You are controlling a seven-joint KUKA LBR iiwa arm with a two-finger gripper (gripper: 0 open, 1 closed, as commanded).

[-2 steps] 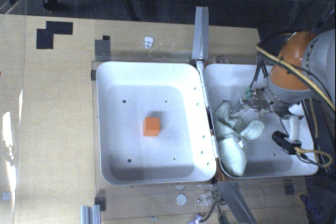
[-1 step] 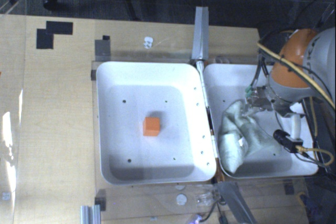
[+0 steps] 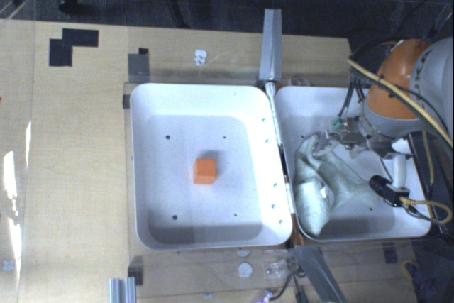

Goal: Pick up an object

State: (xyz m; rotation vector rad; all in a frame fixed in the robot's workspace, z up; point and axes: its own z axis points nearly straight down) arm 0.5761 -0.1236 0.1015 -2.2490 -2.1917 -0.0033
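Wood bench (image 3: 71, 152), two white bins. Arm enters from right, wrist bent down over right bin (image 3: 355, 223); gripper (image 3: 339, 137) at grey cloth (image 3: 326, 181), jaw state: can't tell. Orange cube (image 3: 205, 171) mid left bin (image 3: 152, 152), walls well apart from it.

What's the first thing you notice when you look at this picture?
A small orange block sits alone near the middle of the left white bin. In the right bin, a crumpled grey-green cloth lies against the left wall. The robot arm, grey with an orange band, reaches in from the right, its hand just above the cloth's top end.
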